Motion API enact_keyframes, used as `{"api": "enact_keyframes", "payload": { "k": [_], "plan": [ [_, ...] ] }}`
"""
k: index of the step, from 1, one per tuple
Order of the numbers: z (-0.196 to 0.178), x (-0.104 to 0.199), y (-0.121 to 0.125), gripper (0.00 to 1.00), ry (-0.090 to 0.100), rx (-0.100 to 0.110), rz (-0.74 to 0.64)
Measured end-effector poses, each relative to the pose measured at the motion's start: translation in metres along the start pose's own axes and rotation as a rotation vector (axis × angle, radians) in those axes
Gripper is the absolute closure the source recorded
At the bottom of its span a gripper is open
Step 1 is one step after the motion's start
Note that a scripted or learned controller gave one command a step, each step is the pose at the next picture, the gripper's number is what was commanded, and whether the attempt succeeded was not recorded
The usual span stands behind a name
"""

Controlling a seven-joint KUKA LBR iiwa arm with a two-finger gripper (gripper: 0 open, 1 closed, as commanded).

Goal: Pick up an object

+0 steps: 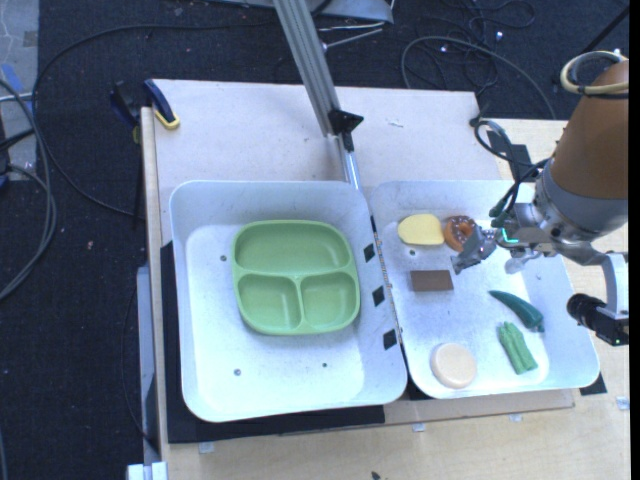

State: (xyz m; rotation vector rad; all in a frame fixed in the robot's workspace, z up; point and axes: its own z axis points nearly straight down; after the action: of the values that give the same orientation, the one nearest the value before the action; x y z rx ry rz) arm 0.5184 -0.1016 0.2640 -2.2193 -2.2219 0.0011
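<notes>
**Pincer low over the right bin, beside the brown block**

The gripper [475, 253] hangs over the right bin [570, 368], reaching in from the right on the grey arm [590, 168] with its orange upper part. Its tip is dark and small at this angle, so I cannot tell whether it is spread or closed, and nothing is visibly held in it.

Just below and left of the tip lies a brown rectangular block [432, 281], flat on the bin floor. Just left of the tip and a little higher sits a round reddish-brown piece [459, 231] (it looks like a pretzel or a doughnut), touching a yellow lump [421, 230] on its left.

Further out, a dark green curved piece [520, 309] lies to the lower right of the tip, with a lighter green ridged stick [516, 348] near it. A pale round disc [454, 365] rests near the bin's front edge.

The left bin [200, 368] holds a green three-compartment plate [296, 275], lying flat, well apart from the pincer.
</notes>
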Motion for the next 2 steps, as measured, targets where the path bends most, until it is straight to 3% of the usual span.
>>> {"api": "enact_keyframes", "payload": {
  "k": [1,2],
  "plan": [
    [0.000,0.000,0.000,0.00,0.000,-0.001,0.000],
    [0.062,0.000,0.006,0.00,0.000,0.004,0.002]
  ]
}}
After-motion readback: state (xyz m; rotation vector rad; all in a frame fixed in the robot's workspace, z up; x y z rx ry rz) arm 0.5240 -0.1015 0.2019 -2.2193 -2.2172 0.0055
